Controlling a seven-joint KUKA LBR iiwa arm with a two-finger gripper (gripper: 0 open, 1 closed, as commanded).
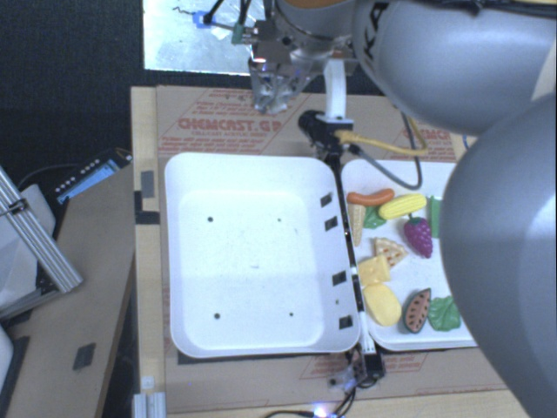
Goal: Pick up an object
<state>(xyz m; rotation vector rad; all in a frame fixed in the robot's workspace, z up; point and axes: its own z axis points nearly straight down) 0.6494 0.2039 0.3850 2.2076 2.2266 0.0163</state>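
The hand (275, 90), state unclear, hangs above glossy plastic toy food (396, 259).

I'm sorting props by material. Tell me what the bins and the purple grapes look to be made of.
Left bin and right bin: probably moulded plastic, matte white, judging by the rounded corners and thin raised rims. Purple grapes: likely toy plastic, with uniform colour and a soft sheen on the bumpy surface, though rubber can't be ruled out.
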